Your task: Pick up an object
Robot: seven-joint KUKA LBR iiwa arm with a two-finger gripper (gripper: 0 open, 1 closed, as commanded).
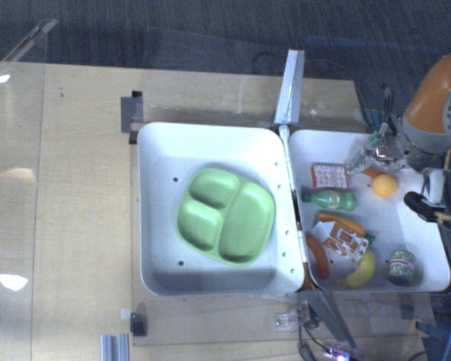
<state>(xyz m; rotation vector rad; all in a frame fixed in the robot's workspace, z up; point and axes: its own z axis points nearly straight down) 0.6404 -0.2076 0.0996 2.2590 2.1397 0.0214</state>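
Observation:
The right bin (pixel 428 243) holds several small objects. Among them are a red and white box (pixel 329 176), a green bottle (pixel 331 199), an orange ball (pixel 384 186), a carrot (pixel 341 222), a printed snack packet (pixel 345 242), a banana (pixel 361 270) and a small round can (pixel 401 265). My gripper (pixel 373 157) hangs over the back of this bin, just above the orange ball and to the right of the box. Nothing is visibly in its grasp.
The left bin (pixel 158 201) contains a green divided plate (pixel 227 215). A metal bar (pixel 289 89) stands at the back between the bins. The arm's grey body and orange band (pixel 434 100) fill the right side above the right bin.

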